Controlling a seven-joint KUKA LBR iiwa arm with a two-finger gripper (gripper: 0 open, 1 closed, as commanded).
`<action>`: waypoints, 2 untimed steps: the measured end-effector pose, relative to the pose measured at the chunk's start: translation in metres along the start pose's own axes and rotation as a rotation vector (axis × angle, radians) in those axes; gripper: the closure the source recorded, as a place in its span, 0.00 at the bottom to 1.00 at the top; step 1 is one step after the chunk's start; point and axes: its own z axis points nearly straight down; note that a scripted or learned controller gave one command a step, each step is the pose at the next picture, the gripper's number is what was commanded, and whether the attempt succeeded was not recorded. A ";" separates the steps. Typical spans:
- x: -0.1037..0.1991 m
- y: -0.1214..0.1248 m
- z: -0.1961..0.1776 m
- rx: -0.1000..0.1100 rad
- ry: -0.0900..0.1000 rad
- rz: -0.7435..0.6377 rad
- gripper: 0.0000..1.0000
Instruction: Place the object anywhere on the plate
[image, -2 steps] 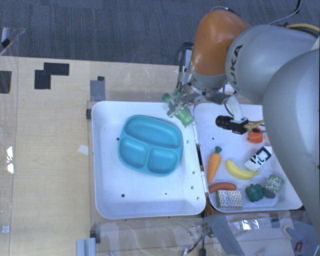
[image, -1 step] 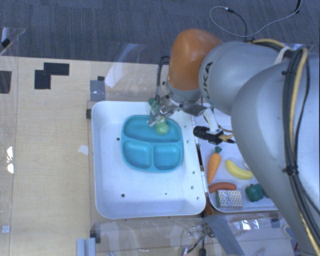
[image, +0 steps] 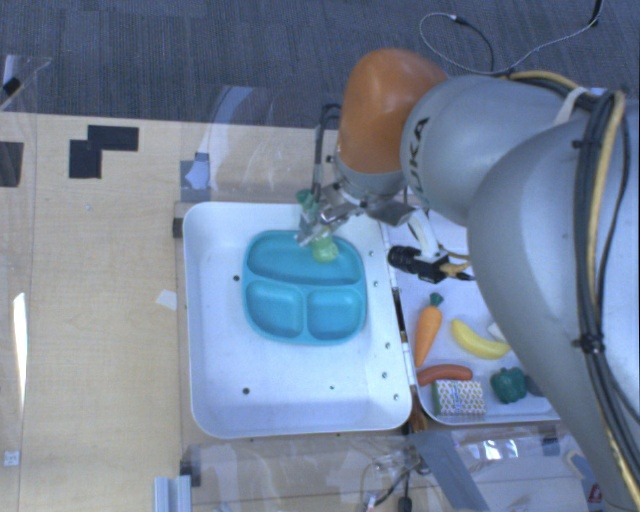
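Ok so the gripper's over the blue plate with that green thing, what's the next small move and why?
Probably open the fingers and release. The gripper appears to hold the small green object right over the large top compartment of the blue divided plate, low enough that it should land inside the rim.

Right bin far side hidden under arm | green item at gripper too blurred to identify | finger state unreadable

My arm is bulky, smooth grey, with a rounded orange band above the wrist and black cables along it.
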 end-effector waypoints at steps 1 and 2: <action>0.000 0.003 -0.013 -0.009 -0.001 -0.001 1.00; 0.000 0.003 -0.013 -0.008 0.000 -0.001 0.00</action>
